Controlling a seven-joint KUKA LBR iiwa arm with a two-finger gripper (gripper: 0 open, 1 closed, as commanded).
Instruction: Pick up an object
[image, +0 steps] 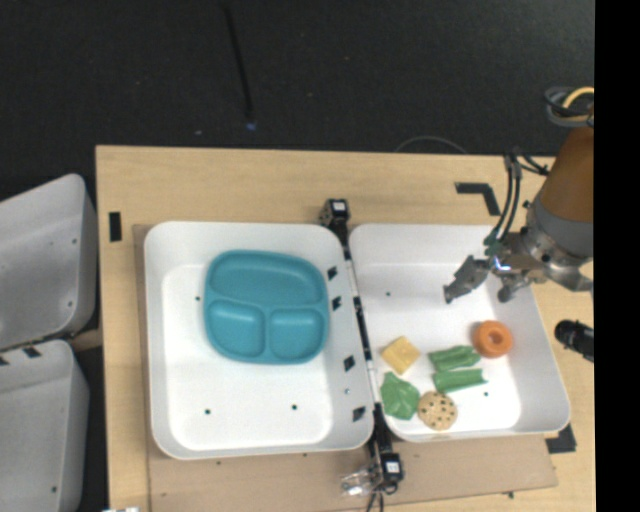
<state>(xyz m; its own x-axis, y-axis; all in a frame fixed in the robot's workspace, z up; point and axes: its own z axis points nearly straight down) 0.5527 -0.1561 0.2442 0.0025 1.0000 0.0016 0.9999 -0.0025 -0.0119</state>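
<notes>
The gripper hangs released, holding nothing, over the right bin, above its bare far half, presumably staged for descent. Nearer than it, within that bin: one orange ring, two green pieces, one yellow block, one green lump, one cookie. Left bin: one teal tray.
</notes>
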